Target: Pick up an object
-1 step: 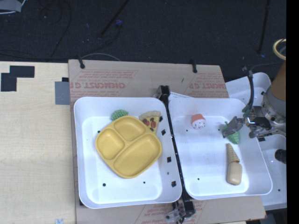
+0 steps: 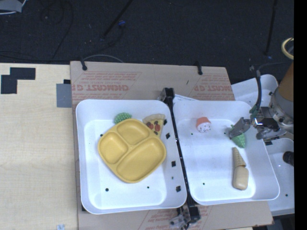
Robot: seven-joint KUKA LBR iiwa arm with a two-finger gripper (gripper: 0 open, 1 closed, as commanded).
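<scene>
A wooden bench (image 2: 33, 152) bears cardboard (image 2: 148, 83) under two white bins. The left bin (image 2: 96, 195) holds a yellow divided plate (image 2: 132, 150). In the right bin (image 2: 216, 190), the gripper (image 2: 238, 131) has its fingers clamped on a green object (image 2: 240, 140), near a cone (image 2: 240, 169).

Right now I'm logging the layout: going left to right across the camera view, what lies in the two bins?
Green toy → yellow divided plate → pizza slice toy → orange-and-white toy → beige cone-shaped toy, with the pincer above it.
</scene>
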